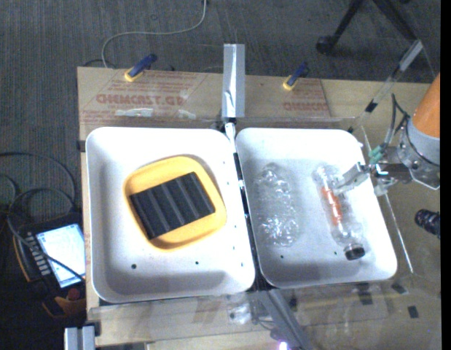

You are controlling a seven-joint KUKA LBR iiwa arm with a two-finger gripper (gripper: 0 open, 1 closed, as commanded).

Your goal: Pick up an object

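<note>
Dark grey carpet point(79, 20) all round, with a thin cable point(148, 31) looping across it at top and black chair legs point(363, 9) at top right. Brown board bench point(174, 97) with faded red lettering, held by two blue-and-yellow clamps point(140, 66) point(295, 76) on its far edge. Two shallow white bins side by side: left bin point(101, 195), right bin point(312, 268), split by an upright metal post point(232, 86) at the far end.

Arm point(429, 122) in from the right edge, orange band visible, wrist over the right bin's right rim. Gripper point(371, 172) just inside that rim, near the top end of the bottle; a pale finger point(349, 177) slanting down-left toward it. Jaws: cannot tell whether spread or closed, too small and blurred. Nothing seen between them.

Clear plastic bottle point(338, 214) lying lengthwise in the right bin, orange label, dark cap at the near end. Beside it, toward the divider, a crumpled clear plastic piece point(276, 206), possibly a second crushed bottle. Left bin: yellow tray point(174, 203) with a black ribbed insert, tilted.

Off the bench at left: a small device with a lit screen point(57, 250) and cables on the floor.
</note>
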